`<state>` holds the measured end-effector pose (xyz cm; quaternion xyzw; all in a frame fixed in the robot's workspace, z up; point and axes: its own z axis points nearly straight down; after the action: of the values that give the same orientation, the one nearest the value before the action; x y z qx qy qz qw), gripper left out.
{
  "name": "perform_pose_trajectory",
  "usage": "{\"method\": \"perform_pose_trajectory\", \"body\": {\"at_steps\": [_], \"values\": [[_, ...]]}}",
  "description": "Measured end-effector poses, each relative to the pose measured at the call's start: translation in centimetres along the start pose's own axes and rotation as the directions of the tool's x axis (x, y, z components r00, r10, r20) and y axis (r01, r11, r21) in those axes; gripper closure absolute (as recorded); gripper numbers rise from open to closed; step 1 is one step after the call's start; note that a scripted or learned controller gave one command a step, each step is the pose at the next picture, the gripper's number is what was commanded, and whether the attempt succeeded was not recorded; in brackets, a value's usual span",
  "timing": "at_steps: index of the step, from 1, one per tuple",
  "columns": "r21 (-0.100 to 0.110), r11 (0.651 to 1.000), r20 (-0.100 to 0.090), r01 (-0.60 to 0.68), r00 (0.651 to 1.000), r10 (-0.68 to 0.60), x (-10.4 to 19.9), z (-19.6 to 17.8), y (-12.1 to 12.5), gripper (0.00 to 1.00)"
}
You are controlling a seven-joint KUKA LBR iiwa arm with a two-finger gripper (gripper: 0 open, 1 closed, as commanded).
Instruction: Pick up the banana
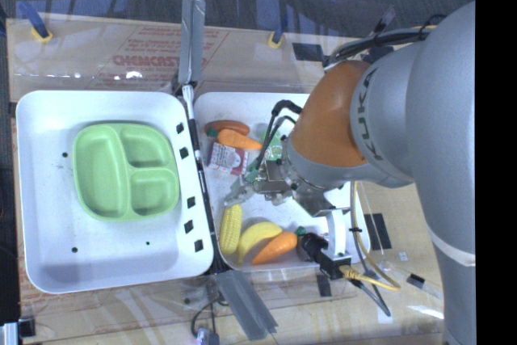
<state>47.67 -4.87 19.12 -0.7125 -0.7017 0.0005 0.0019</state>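
Two white bins sit side by side on the bench (97, 52). Left bin (40, 198): holds a green divided plate (127, 170), lying flat toward that bin's far-left part. A grey divider strip (191, 40) runs up from the seam between the bins toward the bench's far edge.

Right bin (212, 105): near its far-left corner, a brown sausage-shaped item (229, 126) with a carrot (239, 140) just in front of it, and a small red-and-white packet (227, 158) beside those. Along the near edge, a corn cob (231, 227) lies by the left wall; the banana (257, 237) is just right of it, touching a second carrot (275, 247) that overlaps its near side.

Tool (260, 183) hangs over the middle of the right bin, above and apart from the banana; can't tell how far its fingers are spread, nothing seen between them. Arm (404, 117), orange band and grey body, covers the bin's right half.
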Motion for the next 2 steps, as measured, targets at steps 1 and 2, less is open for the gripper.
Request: {"method": "perform_pose_trajectory", "body": {"at_steps": [1,2], "values": [[0.000,1.000,0.000,0.000,1.000,0.000,0.0,0.0,0.0,0.00],[0.000,0.992,0.000,0.122,0.992,-0.122,-4.9,10.0,0.0,0.00]]}}
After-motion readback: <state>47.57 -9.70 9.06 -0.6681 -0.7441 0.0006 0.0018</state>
